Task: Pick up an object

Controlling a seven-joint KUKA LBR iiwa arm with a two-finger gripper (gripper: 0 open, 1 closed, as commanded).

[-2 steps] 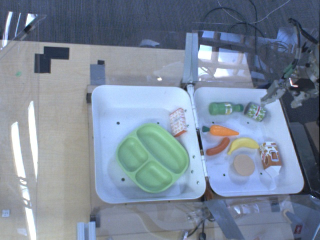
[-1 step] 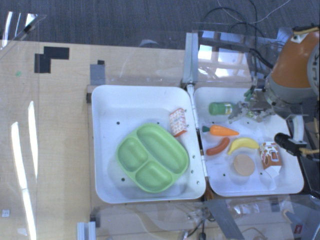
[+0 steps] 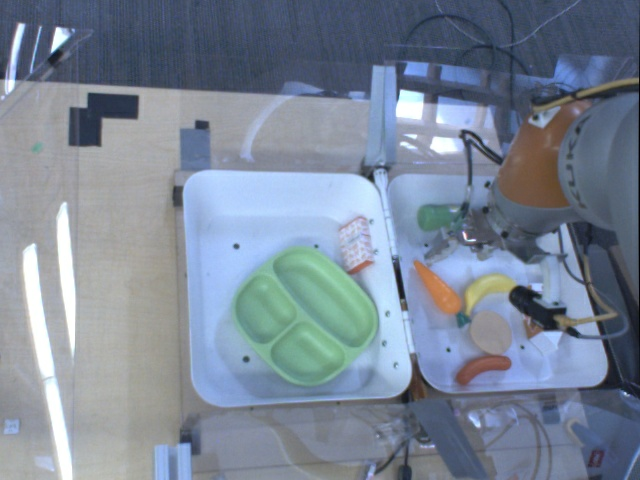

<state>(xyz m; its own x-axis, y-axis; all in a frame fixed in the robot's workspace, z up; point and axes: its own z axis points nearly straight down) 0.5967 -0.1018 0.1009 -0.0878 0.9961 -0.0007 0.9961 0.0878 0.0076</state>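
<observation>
Hovering low over the right bin (image 3: 590, 368), the gripper (image 3: 468, 236) sits near that bin's far left corner, just beside a green cylinder (image 3: 437, 216); whether it is spread wide or pinched narrow I cannot tell from this slant, and nothing shows between its tips. Nearest to it lies the toy carrot (image 3: 437, 286), close to the bin's left wall. Its long axis runs diagonally, the tip pointing toward the far left corner and the green stem end toward the near right, almost touching the banana (image 3: 490, 290). It looks like light, stiff, smooth plastic, so likely slippery; I would grip across the thick middle, square to the axis, not the tapering tip. Around it rest a round tan disc (image 3: 491, 332) and a sausage (image 3: 484, 369) by the near edge. In the left bin (image 3: 200, 298) sit a green divided plate (image 3: 305, 315) and a small packet (image 3: 355, 244).
</observation>
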